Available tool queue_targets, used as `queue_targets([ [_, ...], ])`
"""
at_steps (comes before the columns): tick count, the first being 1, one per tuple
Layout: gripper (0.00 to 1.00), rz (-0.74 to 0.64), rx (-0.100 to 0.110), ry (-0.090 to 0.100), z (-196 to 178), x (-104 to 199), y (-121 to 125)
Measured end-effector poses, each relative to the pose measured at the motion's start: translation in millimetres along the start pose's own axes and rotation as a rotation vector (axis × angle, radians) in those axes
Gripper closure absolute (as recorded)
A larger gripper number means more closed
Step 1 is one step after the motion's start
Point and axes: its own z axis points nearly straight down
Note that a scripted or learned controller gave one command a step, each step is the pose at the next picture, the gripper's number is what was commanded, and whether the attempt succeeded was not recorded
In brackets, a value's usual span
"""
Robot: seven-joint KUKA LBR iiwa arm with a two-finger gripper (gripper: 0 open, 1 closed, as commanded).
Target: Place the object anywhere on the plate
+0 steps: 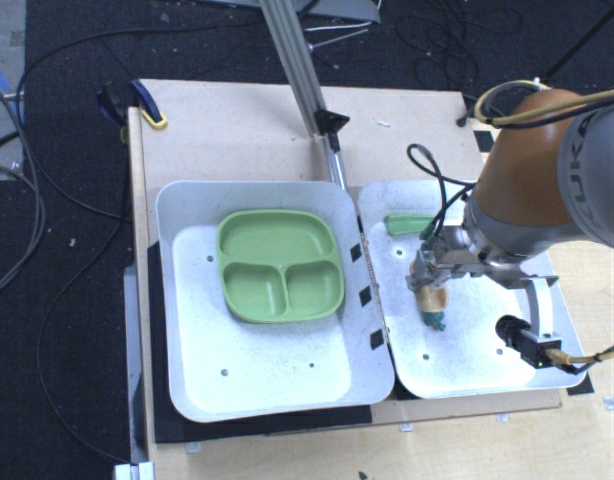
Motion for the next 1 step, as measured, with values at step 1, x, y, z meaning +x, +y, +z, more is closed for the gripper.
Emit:
queue_targets([
  [1, 1.00, 0.001, 0.003, -0.001, 7.0, 50.4, 3.4],
])
